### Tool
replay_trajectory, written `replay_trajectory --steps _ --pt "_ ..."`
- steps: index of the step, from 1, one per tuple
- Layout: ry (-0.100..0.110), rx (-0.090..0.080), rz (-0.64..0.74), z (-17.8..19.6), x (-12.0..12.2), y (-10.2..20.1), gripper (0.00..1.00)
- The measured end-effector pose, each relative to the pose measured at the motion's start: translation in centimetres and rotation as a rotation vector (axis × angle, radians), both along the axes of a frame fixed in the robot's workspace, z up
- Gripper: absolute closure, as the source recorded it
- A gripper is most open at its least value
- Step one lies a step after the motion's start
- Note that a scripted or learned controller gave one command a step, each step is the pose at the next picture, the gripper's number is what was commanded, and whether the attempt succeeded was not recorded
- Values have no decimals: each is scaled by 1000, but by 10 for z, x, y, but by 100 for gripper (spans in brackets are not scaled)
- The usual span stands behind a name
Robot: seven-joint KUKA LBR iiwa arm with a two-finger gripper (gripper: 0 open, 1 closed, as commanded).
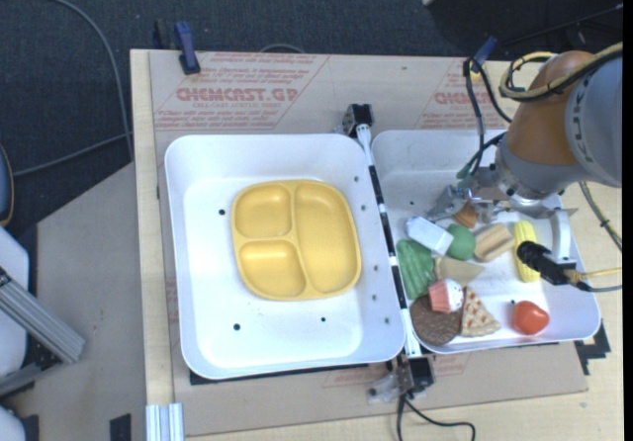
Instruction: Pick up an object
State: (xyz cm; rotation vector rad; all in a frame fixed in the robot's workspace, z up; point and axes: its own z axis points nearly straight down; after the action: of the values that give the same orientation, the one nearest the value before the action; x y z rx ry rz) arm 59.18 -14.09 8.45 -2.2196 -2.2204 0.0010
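The gripper [473, 204] — whether wide or narrow I cannot tell — hangs over the right bin [420, 147], the green piece [461, 240] just at its six o'clock.

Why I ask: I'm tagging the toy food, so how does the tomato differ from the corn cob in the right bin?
The tomato is red and round; the corn cob is yellow and elongated. The tomato sits near the bin's front right corner, apart from other pieces; the corn cob lies farther back, close under the arm's wrist and beside a black part of the gripper. Both rest on the floor of the right bin.
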Motion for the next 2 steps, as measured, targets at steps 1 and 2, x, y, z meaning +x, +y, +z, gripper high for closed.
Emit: replay_trajectory --steps 1,2 --pt "-4 -3 0 0 23 -24 0" --pt "-7 -4 0 11 24 -24 100"
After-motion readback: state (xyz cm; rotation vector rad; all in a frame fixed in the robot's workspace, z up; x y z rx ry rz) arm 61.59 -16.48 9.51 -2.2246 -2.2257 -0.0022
